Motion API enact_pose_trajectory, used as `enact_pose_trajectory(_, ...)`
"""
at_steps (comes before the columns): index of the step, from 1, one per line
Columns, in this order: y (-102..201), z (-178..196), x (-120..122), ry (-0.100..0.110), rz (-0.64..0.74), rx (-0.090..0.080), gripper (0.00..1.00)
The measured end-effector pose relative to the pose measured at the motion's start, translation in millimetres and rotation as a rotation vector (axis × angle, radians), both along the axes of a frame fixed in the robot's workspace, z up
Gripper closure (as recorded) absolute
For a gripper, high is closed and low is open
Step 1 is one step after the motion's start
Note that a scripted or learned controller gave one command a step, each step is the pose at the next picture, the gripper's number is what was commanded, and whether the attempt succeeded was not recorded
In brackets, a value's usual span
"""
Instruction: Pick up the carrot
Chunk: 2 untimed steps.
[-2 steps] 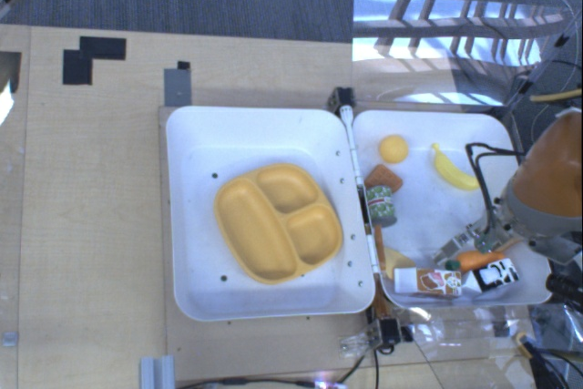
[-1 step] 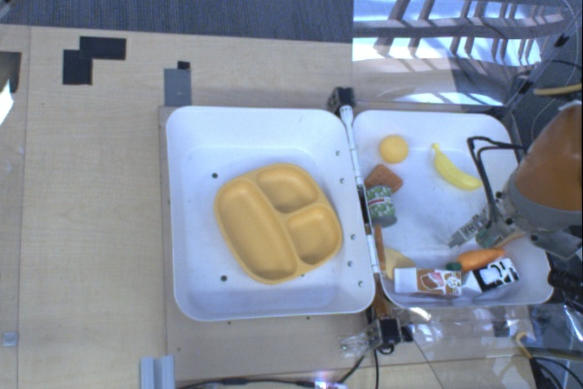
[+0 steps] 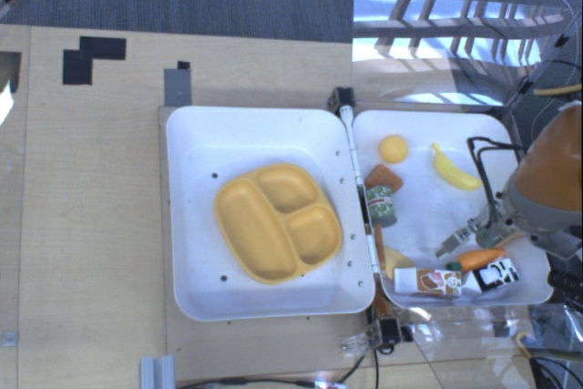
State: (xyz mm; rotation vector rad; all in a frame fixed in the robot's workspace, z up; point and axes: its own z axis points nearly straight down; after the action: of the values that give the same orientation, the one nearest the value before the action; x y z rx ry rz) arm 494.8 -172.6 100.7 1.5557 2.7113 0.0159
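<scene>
The carrot [image 3: 480, 258] is a small orange piece lying near the front right of the right bin [image 3: 421, 125]. It rests just above a black-and-white box [image 3: 497, 274]. My gripper [image 3: 471, 239] hangs low over the bin floor, right at the carrot's upper left edge. The grey arm with its orange band [image 3: 552, 164] comes in from the right and hides the bin's right side. Whether the carrot is held cannot be made out.
The right bin also holds a yellow banana [image 3: 455, 169], an orange ball [image 3: 393, 148], a brown-topped can [image 3: 382, 195] and a flat carton [image 3: 435, 281] along the front wall. A yellow divided plate [image 3: 276, 220] lies in the left bin [image 3: 196, 159].
</scene>
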Motion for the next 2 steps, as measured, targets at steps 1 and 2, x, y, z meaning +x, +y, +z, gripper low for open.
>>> enact_pose_trajectory(1,-12.1,-12.1,-4.4,0.01,-0.224,0.004,0.0)
enact_pose_trajectory(2,-3.8,-11.0,-1.6,0.0,0.011,-0.008,0.0)
